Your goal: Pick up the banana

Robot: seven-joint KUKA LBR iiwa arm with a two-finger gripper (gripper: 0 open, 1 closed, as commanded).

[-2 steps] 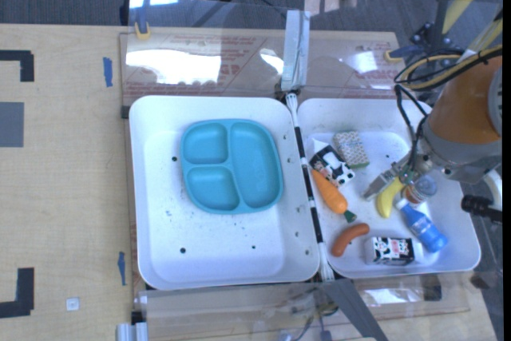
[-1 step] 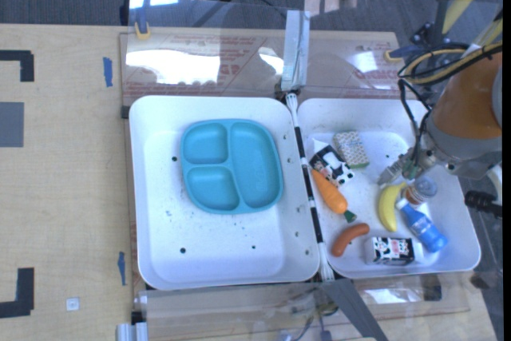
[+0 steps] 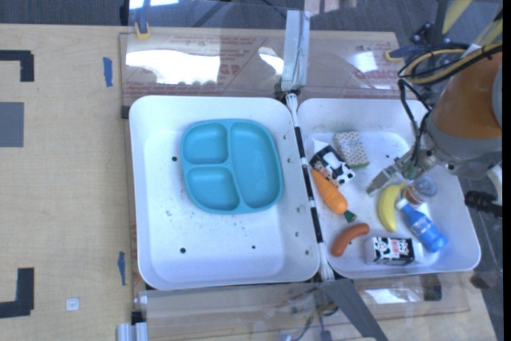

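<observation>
The yellow banana (image 3: 388,208) lies in the right bin (image 3: 467,208), curved, between the carrot (image 3: 330,192) and the blue bottle (image 3: 422,227). My gripper (image 3: 397,175) hangs just above the banana's upper end, reaching in from the right under the grey arm with its orange band (image 3: 469,104). It stands open, one grey finger (image 3: 380,181) pointing down-left, and nothing sits between the fingers. The banana rests on the bin floor.
The right bin also holds a red sausage (image 3: 350,238), a milk carton (image 3: 391,250), a black-and-white cow toy (image 3: 332,166) and a patterned sponge (image 3: 351,148). A blue divided plate (image 3: 232,166) sits in the left bin (image 3: 152,196). A divider wall (image 3: 306,188) separates the bins.
</observation>
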